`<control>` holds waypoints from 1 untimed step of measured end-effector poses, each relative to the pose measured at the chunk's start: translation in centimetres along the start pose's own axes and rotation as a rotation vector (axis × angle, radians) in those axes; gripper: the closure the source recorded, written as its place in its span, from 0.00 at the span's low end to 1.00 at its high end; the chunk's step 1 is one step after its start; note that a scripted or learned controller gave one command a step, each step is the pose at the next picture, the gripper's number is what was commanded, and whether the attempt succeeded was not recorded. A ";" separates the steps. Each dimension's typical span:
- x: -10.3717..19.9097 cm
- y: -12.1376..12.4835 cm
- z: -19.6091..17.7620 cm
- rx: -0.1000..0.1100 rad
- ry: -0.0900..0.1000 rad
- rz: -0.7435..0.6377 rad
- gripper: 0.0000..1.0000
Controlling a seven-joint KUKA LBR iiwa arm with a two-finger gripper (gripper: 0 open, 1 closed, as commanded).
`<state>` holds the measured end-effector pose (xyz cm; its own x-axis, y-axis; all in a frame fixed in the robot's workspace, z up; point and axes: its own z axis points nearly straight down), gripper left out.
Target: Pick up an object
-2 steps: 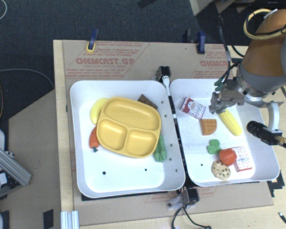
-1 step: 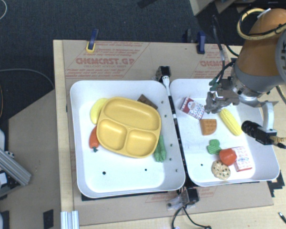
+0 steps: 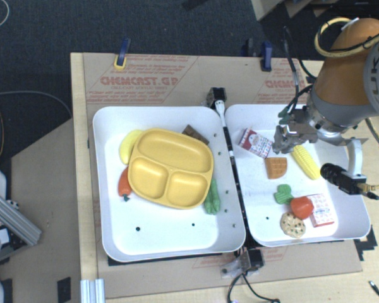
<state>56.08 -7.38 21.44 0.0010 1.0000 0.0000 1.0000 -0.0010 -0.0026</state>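
Corn (image 3: pixel 306 161), a yellow toy cob, is taken as the likeliest target; it lies slantwise in the right-hand bin (image 3: pixel 360 227), touching or nearly under the gripper (image 3: pixel 285 141), which is poised low at the cob's upper end. Whether anything sits between the jaws cannot be told, since the tool's own body hides them, and nothing is seen lifted off the bin floor. Just below the gripper a small orange toast-like piece (image 3: pixel 276 167) is found, and to its left a red-and-white packet (image 3: pixel 255 143). Lower in the same bin a green toy vegetable (image 3: pixel 282 193), a red tomato-like piece (image 3: pixel 301 206), a second red-and-white packet (image 3: pixel 322 209) and a round cookie (image 3: pixel 292 225) are grouped close together. In the left-hand bin (image 3: pixel 107 188) a yellow compartment tray (image 3: pixel 170 168) is set, with a banana (image 3: pixel 129 145), a red-orange piece (image 3: pixel 124 183), a green piece (image 3: pixel 212 198) and a brown item (image 3: pixel 194 133) tucked at its edges.

A miss is judged possible: the cob is rounded and lies at an angle, so it could be squeezed out sideways if closed on near its tip. The toast piece and packet lie near enough to be nudged or pinched instead. The bin's dividing wall is also close, and a descent drifting left could be fouled by it.
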 end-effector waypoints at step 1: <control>0.3 0.0 -2.1 -0.007 -0.001 -0.002 1.00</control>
